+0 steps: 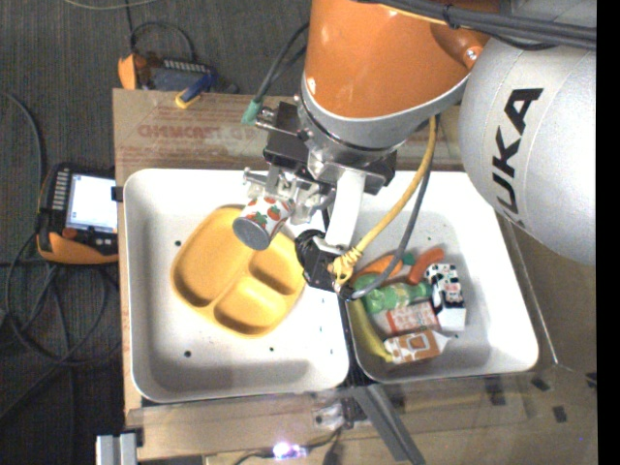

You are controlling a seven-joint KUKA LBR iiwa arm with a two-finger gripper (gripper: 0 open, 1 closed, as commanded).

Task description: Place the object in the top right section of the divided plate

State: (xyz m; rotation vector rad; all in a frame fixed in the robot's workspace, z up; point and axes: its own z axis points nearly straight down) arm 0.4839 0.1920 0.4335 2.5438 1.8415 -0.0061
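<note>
The gripper (281, 194) hangs over the left bin (155, 356), above the far right part of the yellow divided plate (237, 274). Between its fingers sits a small can (262, 219) with a white label that carries red and green pictures. The can is tilted, and its grey round end faces down and to the left, toward the camera. So the fingers are closed on the can, and the can is directly under the hand, touching it, and seems to be lifted above the plate and not resting on it.

The plate lies in the middle of the left bin, turned at an angle. It has three sections, and the can is over the section which is nearest to the arm.

In the right bin (513, 347) lies a group of small things close together: a carrot (402, 263), a yellow banana (366, 332), a black and white toy cow (448, 289) and some small printed packages (412, 329). A yellow cable (402, 206) runs down from the arm
</note>
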